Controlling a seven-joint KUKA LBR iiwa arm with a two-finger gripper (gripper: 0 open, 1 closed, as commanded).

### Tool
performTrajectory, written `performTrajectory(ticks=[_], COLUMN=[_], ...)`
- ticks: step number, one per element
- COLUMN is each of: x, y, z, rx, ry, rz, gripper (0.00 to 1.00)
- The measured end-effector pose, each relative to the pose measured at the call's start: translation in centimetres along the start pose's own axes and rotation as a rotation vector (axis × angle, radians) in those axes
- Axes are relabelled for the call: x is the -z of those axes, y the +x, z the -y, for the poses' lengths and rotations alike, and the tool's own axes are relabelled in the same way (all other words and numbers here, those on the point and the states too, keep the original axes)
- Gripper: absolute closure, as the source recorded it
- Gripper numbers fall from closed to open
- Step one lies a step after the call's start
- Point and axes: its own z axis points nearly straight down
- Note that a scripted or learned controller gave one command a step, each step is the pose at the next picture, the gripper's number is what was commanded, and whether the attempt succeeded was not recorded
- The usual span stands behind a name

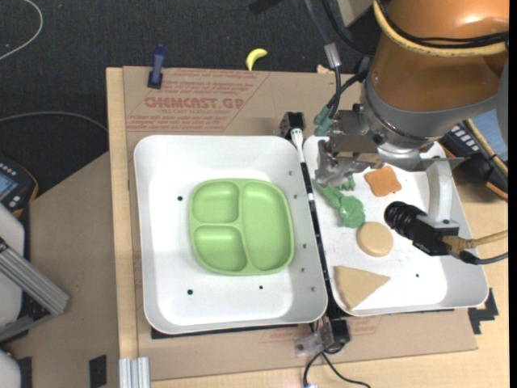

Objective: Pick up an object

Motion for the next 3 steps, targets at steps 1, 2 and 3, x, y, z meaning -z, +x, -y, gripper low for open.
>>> performTrajectory(ticks=[1, 2, 3], x=[-2.6, -1.5, -0.5], y=[-3.3, -3.1, -3.1], z=[0.1, 0.0, 0.0], rx=[-0.005, -0.001, -0.001], ry=[0.007, 0.003, 0.001], rz=[0.0, 0.0, 0.001], gripper=[1.0, 1.0, 1.0])
